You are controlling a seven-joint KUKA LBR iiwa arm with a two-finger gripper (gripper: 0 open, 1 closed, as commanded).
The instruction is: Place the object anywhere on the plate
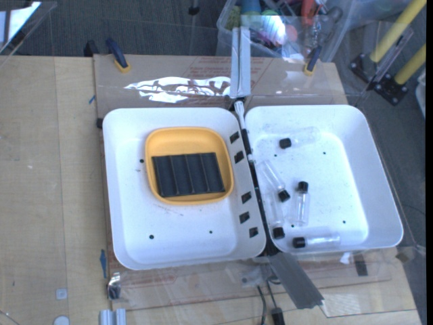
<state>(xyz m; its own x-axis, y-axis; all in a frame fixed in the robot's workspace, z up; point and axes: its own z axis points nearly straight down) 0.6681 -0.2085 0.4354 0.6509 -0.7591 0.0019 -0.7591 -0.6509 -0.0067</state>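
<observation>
As judged from the black ribbed rectangular slab lying flat, hence stable, at the centre of the yellow rounded-square plastic plate, looks finished already. Cannot tell whether pincer apart or together.

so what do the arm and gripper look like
Cannot tell its colours, cables or markings from this frame. It gives the left bin holding a yellow plate with a dark ridged insert, the right bin holding black-capped clear vials.
</observation>
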